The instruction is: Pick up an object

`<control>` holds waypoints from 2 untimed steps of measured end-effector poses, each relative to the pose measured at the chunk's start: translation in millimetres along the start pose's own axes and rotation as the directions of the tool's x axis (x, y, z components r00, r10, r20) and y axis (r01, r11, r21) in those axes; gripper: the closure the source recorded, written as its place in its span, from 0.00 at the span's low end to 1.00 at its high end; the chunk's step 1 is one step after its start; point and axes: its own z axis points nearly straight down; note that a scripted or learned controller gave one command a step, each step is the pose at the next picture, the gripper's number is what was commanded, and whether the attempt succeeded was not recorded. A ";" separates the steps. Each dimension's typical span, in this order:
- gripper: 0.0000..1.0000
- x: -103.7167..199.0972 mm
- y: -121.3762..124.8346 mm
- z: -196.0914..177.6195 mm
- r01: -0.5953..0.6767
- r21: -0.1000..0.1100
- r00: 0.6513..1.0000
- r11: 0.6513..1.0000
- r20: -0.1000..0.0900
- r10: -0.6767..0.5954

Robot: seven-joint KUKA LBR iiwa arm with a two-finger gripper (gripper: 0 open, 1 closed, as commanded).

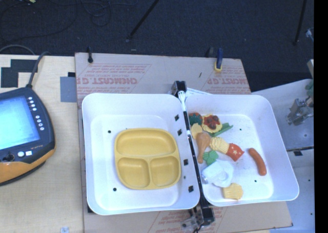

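Toy food is sitting bunched in the right bin point(277, 175), piled against the divider at its nine o'clock side: a drumstick point(203, 142), corn point(219, 145), a fried egg point(219, 175). A sausage point(258, 161) is lying apart at three o'clock. The left bin point(97, 165) is carrying a yellow tray point(147, 156). The claw's state I cannot tell. The risk I'm seeing: pieces crowding together, so a descent there could be nudging neighbours or closing on two.

Single fixed camera – high above bench point(56, 76), slanted down, both bins point(97, 124) framed.
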 end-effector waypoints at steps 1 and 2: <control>1.00 -10.7 -34.5 -166.7 -0.003 -0.027 1.000 1.000 0.011 0.003; 1.00 -31.5 -31.8 -58.5 -0.003 -0.005 1.000 1.000 0.003 0.003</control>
